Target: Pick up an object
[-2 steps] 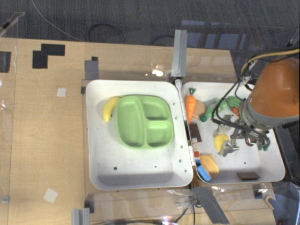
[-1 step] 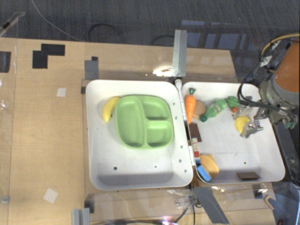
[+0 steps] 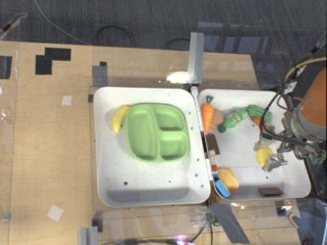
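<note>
I see a small yellow object [image 3: 263, 155], perhaps a lemon, lying in the right bin [image 3: 299, 185] just beside my gripper [image 3: 276, 162]; I cannot tell how the fingers stand. Beyond it lie a green bottle [image 3: 234, 120], a carrot [image 3: 207, 116] and a yellow block [image 3: 228, 178]. The left bin [image 3: 110, 182] holds a green divided tray [image 3: 156, 132] and a banana [image 3: 119, 118]. No writing is readable on the surface [image 3: 46, 152].

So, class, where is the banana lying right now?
The banana lies in the left bin, near its upper-left corner, against the left edge of the green divided tray.
</note>
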Controlling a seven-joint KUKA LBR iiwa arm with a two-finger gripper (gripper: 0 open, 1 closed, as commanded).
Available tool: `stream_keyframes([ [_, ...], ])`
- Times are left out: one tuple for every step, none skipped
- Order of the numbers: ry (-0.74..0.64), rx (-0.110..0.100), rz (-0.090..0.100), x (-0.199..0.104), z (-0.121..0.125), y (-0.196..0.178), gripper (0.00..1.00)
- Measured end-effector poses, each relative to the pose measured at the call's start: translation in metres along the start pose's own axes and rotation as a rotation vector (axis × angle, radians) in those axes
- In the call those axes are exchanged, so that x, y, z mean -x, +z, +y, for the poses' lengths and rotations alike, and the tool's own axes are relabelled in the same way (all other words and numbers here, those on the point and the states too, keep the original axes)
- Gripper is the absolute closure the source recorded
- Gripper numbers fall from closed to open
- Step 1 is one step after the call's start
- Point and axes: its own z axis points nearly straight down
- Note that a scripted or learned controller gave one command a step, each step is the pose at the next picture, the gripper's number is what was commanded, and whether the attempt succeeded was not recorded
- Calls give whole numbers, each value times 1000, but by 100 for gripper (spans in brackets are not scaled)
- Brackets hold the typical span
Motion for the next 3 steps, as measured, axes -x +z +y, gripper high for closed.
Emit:
stream_keyframes([
  [-113, 1, 0, 14, 29, 11, 100],
  [-115, -2, -10, 17, 29, -1, 100],
  [-403, 2, -2, 31, 80, 6, 100],
])
